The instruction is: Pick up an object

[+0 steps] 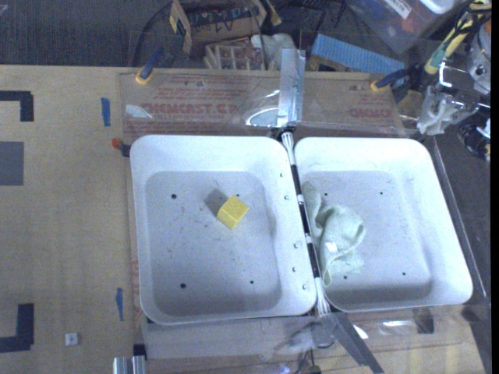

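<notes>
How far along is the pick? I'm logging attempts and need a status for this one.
Nothing looks done yet. The yellow block lies on the floor of the left bin, and the pale green cloth lies crumpled in the right bin. Neither is lifted or gripped. The whole pick remains: approach, grasp, lift.

2 bins sit side by side on the table (62,232), their inner rims touching. In the left bin (156,162) a block (232,212) lies a little behind the middle of the floor. In the right bin (405,170) a crumpled cloth (339,232) lies against the wall next to the left bin, well apart from the block. Behind both bins a clear sheet (203,107) lies flat on the table.
</notes>
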